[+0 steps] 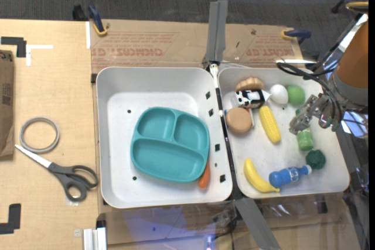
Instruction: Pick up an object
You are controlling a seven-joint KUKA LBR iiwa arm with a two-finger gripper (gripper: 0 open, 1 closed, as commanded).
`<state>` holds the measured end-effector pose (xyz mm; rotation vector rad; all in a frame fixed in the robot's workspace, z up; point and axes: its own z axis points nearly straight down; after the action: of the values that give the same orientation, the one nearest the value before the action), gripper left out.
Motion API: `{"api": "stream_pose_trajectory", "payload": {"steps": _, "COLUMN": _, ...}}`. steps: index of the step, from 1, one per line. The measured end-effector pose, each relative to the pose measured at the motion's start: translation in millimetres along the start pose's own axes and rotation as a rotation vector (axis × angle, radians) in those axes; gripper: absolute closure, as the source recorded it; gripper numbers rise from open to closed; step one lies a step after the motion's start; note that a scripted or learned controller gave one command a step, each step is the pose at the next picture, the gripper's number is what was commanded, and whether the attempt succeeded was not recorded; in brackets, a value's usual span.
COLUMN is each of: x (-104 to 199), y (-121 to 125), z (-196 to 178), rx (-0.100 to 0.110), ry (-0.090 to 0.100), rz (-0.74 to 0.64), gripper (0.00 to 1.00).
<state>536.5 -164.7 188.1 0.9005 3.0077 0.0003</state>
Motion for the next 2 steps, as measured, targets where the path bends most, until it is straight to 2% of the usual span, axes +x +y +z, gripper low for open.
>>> {"api": "stream_pose_trajectory", "payload": {"steps": 1, "x": 0, "y": 0, "z": 0, "rx": 0.0, "ry": 0.0, "rz": 0.0, "gripper": 0.0}}
{"api": "stream_pose_trajectory", "payload": {"steps": 2, "x": -40, "y": -37, "z": 95, "rx": -0.005, "ry": 0.0, "rz": 0.097, "gripper": 0.0}}
